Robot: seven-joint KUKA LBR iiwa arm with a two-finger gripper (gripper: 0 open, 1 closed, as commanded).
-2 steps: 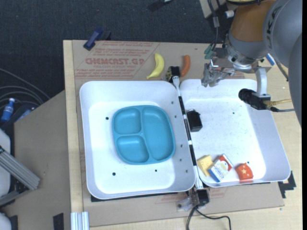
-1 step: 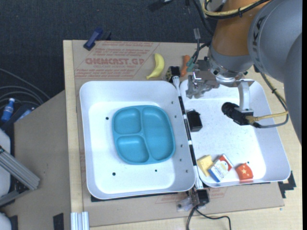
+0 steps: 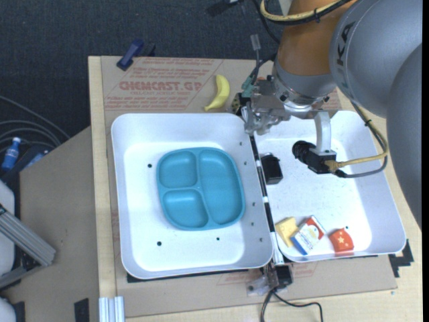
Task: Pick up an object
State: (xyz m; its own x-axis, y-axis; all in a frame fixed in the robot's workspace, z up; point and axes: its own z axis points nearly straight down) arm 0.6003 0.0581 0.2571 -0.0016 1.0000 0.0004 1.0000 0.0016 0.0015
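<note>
**Overhead now: arm at the bins' far divider**

You see the gripper [image 3: 258, 119] low over the far end of the ridge between the bins; you cannot tell its state. A blue divided plate [image 3: 200, 188] lies in the left bin [image 3: 127, 180]. In the right bin [image 3: 375, 200], a black block [image 3: 271, 168] sits beside the divider, with a yellow piece [image 3: 287, 230], small carton [image 3: 308, 236] and red piece [image 3: 342, 241] near you. A banana [image 3: 218, 92] rests beyond the bins.

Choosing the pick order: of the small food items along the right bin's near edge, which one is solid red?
The small red block, farthest right of the three. The yellow wedge lies leftmost, and the red, white and blue packet sits between them.
</note>
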